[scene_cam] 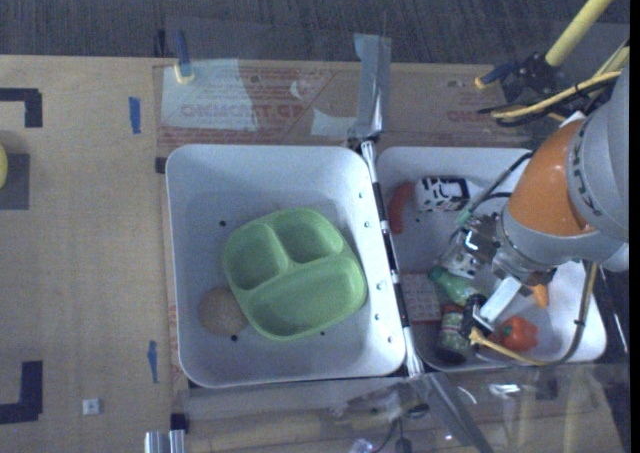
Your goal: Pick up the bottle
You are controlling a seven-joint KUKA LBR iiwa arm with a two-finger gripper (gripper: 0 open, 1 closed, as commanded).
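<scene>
- Bench [80, 271]: a tan surface, on which two shallow white bins are set side by side, their inner walls touching.
- Left bin [190, 181]: a green divided plate [294, 273] is laid in the middle, tilted on the diagonal. A round brownish ball [220, 311] is seen just beside the plate's lower left edge, partly tucked under it.
- Right bin [400, 166]: a cluster of small things is held here.
- Arm [560, 191]: grey with an orange band, brought in from the right and held over the right bin's middle.
- Gripper [478, 276]: lowered into the right bin among the clutter. How far it is opened cannot be told, the tips being lost against the items below. Nothing can be made out as held.
- Bottle [453, 329]: a small dark bottle with a green top, lying near the front of the right bin, close to its left wall, directly beside and below the gripper. Whether it is touched cannot be told.
- Red and orange piece [515, 333]: placed just to the right of the bottle, at the bin's front.
- Black-and-white thing [440, 191]: found toward the back of the right bin.
- Red thing [401, 207]: set just left of the black-and-white thing, against the bin's left wall.
</scene>
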